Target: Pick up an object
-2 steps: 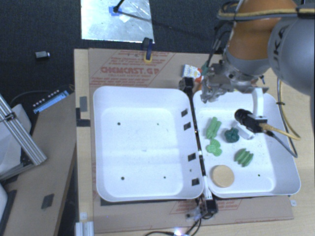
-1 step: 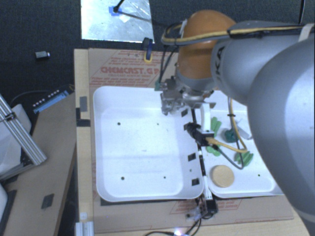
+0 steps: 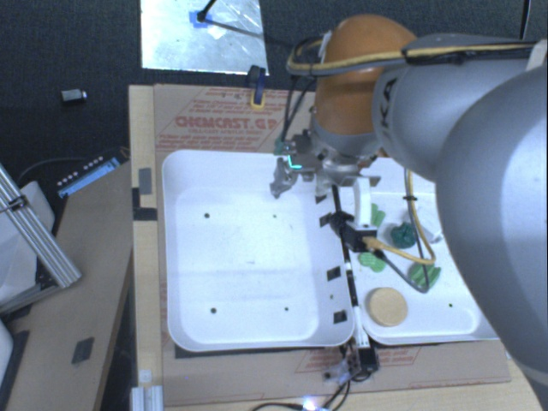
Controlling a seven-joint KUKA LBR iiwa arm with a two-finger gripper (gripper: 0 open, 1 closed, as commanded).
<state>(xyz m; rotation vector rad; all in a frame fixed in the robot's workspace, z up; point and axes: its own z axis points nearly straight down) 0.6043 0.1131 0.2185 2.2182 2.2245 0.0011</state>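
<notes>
My gripper point(image 3: 282, 181) hangs over the far right corner of the left bin point(image 3: 240, 264), close to the wall between the two bins. I see nothing held under it. The right bin point(image 3: 428, 324) holds a tan round disc point(image 3: 387, 306) near its front, with several small green pieces beyond it: one point(image 3: 372, 260) beside the divider, a darker one point(image 3: 401, 234) farther back, and another point(image 3: 425, 274) to the right. The grey arm with its orange band point(image 3: 360, 67) covers the back and right of the right bin.
Both bins rest on a cardboard sheet point(image 3: 214, 118). A black-clipped divider strip point(image 3: 347, 264) runs between them. A shiny metal plate point(image 3: 201, 24) lies on the dark floor behind. An aluminium frame point(image 3: 34, 238) stands at the left.
</notes>
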